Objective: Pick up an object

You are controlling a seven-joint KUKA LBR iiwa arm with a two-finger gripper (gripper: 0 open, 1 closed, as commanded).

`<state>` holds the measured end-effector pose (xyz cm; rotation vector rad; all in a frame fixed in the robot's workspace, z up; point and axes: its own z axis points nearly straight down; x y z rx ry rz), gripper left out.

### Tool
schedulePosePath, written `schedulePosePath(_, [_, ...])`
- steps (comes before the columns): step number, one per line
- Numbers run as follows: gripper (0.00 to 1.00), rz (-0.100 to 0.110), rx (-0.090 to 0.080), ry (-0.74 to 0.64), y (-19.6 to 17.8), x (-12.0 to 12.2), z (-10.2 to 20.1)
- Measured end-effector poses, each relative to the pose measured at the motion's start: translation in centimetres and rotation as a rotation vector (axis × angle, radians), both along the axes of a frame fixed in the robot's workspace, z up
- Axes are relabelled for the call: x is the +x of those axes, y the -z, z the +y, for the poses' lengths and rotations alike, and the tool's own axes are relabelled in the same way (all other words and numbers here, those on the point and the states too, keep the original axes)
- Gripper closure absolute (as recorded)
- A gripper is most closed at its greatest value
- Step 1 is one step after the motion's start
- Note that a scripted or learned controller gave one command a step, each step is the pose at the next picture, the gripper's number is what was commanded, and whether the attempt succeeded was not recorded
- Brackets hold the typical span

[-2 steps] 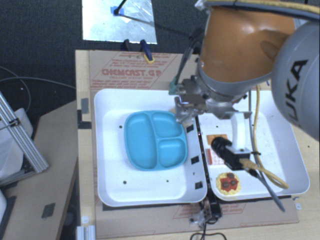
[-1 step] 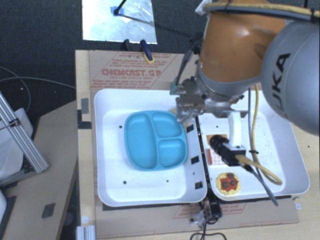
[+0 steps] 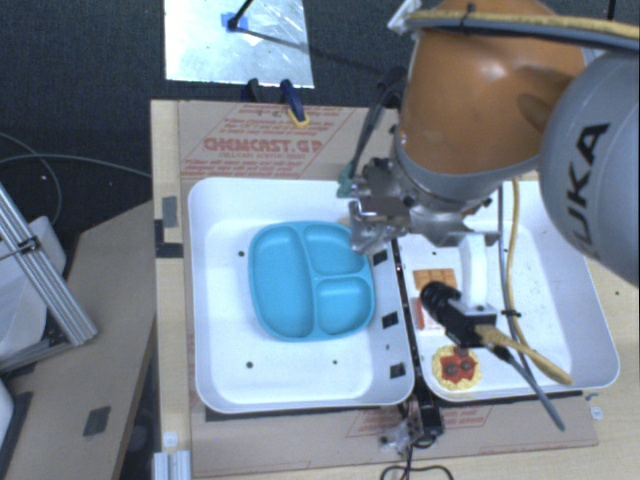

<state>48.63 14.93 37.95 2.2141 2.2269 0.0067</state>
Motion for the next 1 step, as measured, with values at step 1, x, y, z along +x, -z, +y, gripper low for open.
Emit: schedulePosePath(1, [1.00, -0.003, 0.000, -0.003, -1.00, 0.14, -0.05])
